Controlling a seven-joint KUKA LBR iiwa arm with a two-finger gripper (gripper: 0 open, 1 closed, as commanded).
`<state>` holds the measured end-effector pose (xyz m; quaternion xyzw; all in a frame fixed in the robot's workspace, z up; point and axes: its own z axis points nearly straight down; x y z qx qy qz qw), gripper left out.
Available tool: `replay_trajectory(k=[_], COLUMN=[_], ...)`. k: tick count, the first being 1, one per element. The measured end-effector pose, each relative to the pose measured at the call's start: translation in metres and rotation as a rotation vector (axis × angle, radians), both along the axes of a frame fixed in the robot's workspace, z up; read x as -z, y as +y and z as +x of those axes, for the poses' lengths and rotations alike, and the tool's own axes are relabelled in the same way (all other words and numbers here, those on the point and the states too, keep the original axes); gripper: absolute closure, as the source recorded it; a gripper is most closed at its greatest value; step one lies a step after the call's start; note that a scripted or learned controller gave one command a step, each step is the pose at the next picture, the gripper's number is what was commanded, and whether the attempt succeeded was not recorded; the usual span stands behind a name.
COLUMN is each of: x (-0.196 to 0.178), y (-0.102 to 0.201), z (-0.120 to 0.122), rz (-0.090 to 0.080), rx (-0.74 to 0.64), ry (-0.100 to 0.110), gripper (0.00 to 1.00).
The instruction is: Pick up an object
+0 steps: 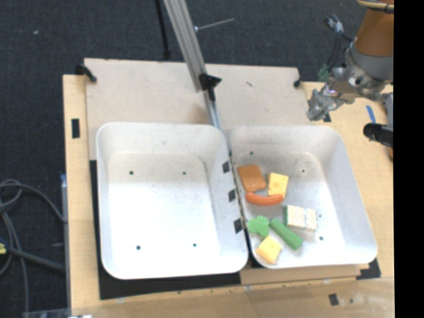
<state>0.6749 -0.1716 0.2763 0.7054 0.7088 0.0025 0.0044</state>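
Six small items sit bunched in the right bin against its left wall — pincer hangs outside the rim, spread unreadable, so a descent risks clipping neighbours or the wall.

bins – white | toy – green | blocks – yellow | waffle piece – checkered cream

Two bins are set side by side on the bench. All the objects are clustered in the right bin, against the wall shared with the left bin. The gripper is placed behind the right bin's far right corner.
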Motion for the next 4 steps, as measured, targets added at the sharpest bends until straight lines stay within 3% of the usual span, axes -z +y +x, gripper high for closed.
replay_trajectory(k=[1, 3, 4], x=[0.005, 0.015, 0.029], y=[0.051, 0.126, 0.178], z=[-0.015, -0.072, -0.099], rz=[0.002, 0.003, 0.003], rx=[-0.001, -0.001, -0.001], ry=[0.009, 0.009, 0.011], gripper=[1.00, 1.00, 1.00])
